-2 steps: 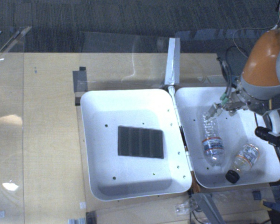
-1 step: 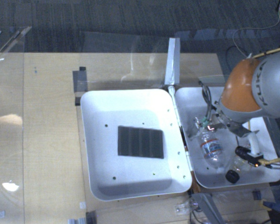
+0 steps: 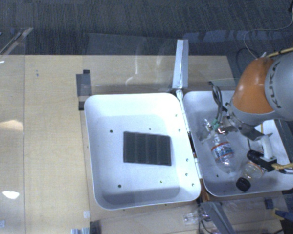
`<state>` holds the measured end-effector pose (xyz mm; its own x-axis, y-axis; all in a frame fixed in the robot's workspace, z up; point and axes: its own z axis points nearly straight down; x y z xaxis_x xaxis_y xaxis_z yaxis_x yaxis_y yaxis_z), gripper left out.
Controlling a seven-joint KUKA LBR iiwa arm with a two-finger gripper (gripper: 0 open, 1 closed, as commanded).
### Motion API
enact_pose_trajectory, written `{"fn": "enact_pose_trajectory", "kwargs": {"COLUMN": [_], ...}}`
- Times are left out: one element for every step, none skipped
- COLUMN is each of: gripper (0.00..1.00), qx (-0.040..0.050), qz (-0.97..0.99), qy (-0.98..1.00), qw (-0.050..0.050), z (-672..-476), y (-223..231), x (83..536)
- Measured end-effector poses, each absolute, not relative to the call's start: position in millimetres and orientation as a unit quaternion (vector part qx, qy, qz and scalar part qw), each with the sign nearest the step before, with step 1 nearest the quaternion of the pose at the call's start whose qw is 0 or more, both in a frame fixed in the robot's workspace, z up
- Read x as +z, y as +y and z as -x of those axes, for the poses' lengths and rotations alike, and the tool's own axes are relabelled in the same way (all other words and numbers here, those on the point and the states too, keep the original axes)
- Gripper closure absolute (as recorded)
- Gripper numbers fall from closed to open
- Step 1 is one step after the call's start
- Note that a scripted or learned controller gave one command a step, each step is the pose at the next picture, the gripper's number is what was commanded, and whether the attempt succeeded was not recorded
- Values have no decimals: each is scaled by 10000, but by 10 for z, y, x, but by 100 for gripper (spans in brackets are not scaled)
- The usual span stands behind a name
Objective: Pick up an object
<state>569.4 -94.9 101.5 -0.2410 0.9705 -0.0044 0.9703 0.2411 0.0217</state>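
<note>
Gripper is over the back half of the right bin, on the arm that reaches in from the right. Jaws: can't tell whether released or clenched, because the wrist body hides them from this angle. Nothing visibly held.

Nearest candidate is the clear bottle. It lies on its side on the bin floor, roughly mid-bin, just in front of the gripper.

It looks like thin-wall plastic, so my guess is light, squashy and slick, and it'll roll if nudged off-axis. I'd take it across the barrel at mid-length, jaws square to the long axis (the narrower end would likely squirt out). Moderate squeeze only, since more would just crumple it.

Other options:
- Small black round piece, near the front wall of the same bin and apart from the bottle. Probably stiff, but a small target and easy to miss.
- Black ribbed pad, lying flat mid-floor in the left bin. No edge to get under, so a poor pick for two jaws.
</note>
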Motion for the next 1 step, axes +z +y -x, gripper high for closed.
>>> {"fn": "enact_pose_trajectory", "kwargs": {"gripper": [100], "qx": [22], "qz": [-6536], "qy": [7568], "qw": [26], "z": [-6199], "y": [-589], "x": [1862]}}
